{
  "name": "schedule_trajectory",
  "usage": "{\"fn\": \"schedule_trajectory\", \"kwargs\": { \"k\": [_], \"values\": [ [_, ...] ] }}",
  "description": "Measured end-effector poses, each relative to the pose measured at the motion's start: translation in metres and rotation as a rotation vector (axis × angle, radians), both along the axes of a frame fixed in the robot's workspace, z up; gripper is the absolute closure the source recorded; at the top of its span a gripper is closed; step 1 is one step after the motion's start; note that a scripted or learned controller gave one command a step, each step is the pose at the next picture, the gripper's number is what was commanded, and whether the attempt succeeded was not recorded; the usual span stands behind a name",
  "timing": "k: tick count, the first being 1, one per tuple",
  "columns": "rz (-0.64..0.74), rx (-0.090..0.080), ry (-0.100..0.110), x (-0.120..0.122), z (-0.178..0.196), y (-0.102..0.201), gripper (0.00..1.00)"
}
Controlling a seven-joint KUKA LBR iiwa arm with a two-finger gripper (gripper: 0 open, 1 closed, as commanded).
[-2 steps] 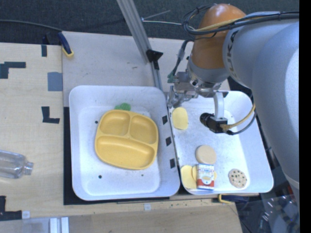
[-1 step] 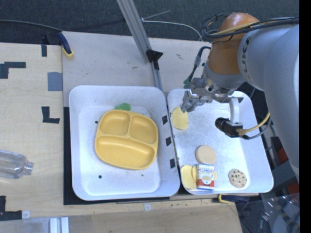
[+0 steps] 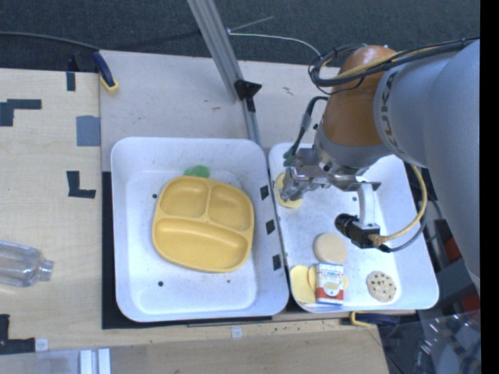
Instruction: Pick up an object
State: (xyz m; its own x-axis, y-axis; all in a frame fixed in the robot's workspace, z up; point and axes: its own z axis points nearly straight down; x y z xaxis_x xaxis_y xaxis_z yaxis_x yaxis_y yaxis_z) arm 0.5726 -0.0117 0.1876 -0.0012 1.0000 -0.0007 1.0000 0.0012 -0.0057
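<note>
One pincer [image 3: 291, 193] low in the right bin [image 3: 413, 283] — at a yellow piece [image 3: 288, 200]; its grip cannot be told.

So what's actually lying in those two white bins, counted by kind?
Yellow divided plate: 1
Green item peeking from behind the plate: 1
Round tan disc: 1
Chocolate-chip cookie: 1
Small carton: 1
Yellow piece beside the carton: 1
Pale yellow item under the gripper: 1
Total: 7

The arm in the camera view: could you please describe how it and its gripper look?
The arm is bulky, rounded and grey, with an orange band above the wrist. Black and yellow cables loop around it. The gripper is a small metallic grey assembly with dark fittings.
</note>
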Motion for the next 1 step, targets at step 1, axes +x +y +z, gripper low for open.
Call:
{"fn": "schedule_trajectory", "kwargs": {
  "k": [1],
  "values": [
    [0.004, 0.002, -0.013, 0.0123, 0.1037, 0.0286, 1.00]
  ]
}}
